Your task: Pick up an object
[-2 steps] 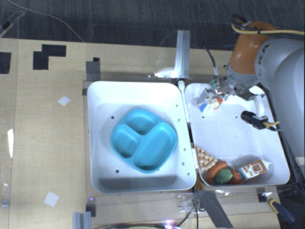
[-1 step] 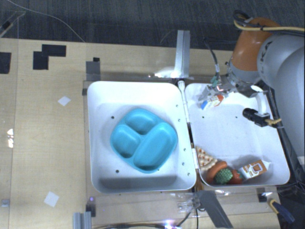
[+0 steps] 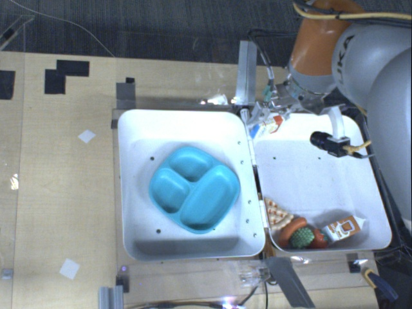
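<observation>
My gripper [image 3: 267,116] hangs over the back left corner of the right bin [image 3: 322,179], below the orange wrist band [image 3: 315,37]. A small red, white and blue thing [image 3: 273,121] shows right at the gripper; whether it is held is unclear. At the front of the right bin lie a waffle-patterned piece [image 3: 276,212], a red and green toy vegetable [image 3: 300,234] and a small orange and white carton [image 3: 342,228]. These lie far from the gripper, toward the near wall.
The left bin [image 3: 138,230] holds a blue divided plate [image 3: 194,188]. A black part with a yellow cable [image 3: 331,143] juts over the right bin's back. The grey arm [image 3: 380,76] covers the right bin's far right side. A metal post [image 3: 244,73] stands behind the bins.
</observation>
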{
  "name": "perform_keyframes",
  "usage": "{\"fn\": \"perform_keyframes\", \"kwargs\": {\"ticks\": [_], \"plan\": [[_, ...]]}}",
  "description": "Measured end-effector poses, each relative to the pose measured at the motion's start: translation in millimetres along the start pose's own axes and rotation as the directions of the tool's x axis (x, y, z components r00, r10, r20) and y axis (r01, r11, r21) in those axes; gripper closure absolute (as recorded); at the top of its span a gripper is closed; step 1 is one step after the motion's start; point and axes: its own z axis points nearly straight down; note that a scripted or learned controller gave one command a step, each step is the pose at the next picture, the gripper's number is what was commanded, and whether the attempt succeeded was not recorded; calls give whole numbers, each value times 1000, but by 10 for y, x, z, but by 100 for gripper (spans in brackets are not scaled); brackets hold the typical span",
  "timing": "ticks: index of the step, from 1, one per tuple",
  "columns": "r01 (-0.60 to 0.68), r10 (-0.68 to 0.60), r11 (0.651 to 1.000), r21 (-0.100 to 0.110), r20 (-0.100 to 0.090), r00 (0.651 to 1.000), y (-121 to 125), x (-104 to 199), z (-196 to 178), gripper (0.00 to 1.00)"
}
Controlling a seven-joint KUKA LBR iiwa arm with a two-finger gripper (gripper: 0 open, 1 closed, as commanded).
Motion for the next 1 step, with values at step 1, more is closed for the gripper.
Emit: {"fn": "perform_keyframes", "kwargs": {"ticks": [1], "plan": [[-2,2,1000,2,1,1000,-174,-286,11,100]]}}
